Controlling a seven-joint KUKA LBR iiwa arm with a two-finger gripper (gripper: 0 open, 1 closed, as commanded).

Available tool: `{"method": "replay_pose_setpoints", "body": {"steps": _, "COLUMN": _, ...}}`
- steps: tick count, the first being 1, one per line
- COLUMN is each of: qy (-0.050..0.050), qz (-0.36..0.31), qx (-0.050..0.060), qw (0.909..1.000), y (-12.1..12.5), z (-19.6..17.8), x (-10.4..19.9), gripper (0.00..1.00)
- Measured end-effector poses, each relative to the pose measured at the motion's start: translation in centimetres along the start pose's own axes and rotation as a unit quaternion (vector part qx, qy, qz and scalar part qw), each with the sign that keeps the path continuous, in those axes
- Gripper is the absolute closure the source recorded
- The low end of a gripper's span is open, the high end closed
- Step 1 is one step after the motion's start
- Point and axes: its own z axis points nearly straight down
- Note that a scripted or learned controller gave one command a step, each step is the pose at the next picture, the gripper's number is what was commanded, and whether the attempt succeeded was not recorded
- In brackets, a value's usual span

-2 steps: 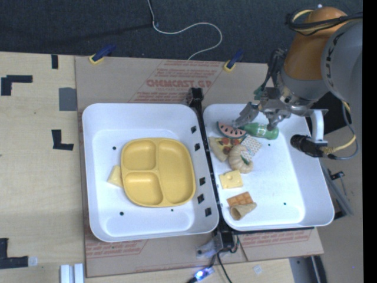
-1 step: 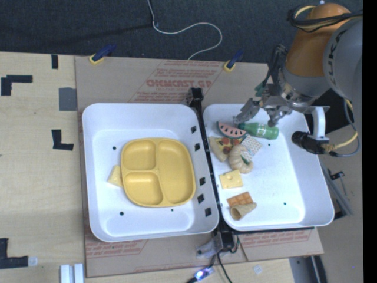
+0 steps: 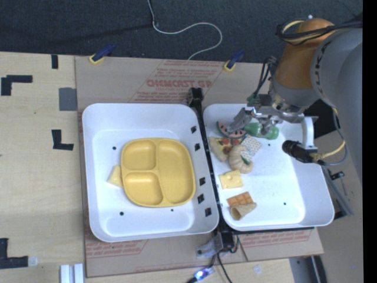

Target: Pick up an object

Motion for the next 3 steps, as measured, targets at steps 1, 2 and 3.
{"method": "replay_pose_setpoints", "body": {"steps": 1, "qy": 0.0, "qz": -0.001, "qx": 0.0, "qw": 1.0, "y": 0.3, "z": 4.5, "x": 0.3, "gripper": 0.0}}
{"method": "replay_pose_setpoints", "body": {"steps": 2, "qy": -0.002, "qz": 0.0, "qx": -0.006, "qw": 1.0, "y": 0.6, "z": 8.6, "x": 0.2, "gripper": 0.0}}
{"method": "replay_pose_setpoints", "body": {"steps": 3, "qy": -0.002, "qz": -0.001, "qx": -0.011, "qw": 0.9999, "y": 0.9, "z": 7.2, "x": 0.3, "gripper": 1.0}}
